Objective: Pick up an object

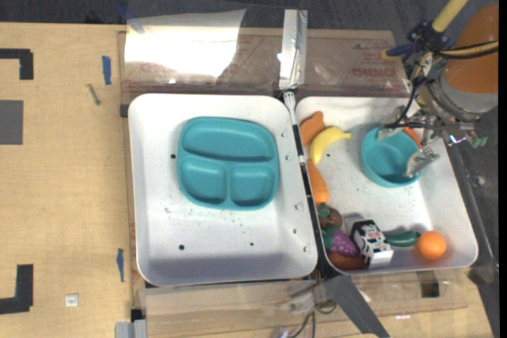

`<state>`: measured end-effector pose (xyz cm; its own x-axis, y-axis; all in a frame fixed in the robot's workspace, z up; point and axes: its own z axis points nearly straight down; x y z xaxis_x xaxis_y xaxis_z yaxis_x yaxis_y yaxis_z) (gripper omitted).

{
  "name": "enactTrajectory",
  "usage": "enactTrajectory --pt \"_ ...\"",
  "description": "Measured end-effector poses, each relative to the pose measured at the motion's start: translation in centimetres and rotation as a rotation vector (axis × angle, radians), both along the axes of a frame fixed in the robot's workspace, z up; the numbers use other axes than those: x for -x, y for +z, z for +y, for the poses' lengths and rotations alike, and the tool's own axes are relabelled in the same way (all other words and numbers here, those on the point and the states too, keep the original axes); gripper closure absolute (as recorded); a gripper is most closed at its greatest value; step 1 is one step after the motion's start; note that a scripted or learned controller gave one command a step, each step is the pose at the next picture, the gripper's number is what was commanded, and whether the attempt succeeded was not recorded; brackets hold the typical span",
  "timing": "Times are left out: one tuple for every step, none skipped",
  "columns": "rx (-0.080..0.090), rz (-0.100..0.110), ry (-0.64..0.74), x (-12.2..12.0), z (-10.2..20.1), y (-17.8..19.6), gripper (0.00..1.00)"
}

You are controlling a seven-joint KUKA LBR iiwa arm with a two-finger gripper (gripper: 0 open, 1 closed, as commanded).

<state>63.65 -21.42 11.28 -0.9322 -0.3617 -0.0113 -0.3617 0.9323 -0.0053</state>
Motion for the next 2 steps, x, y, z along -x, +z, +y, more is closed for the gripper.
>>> enactTrajectory --pt "-0.007 0.0 0.084 -0.9 -0.2 -2.2 0.0" --pt "0.001 -0.002 0.305 -0.3 8.8 -2.1 0.0"
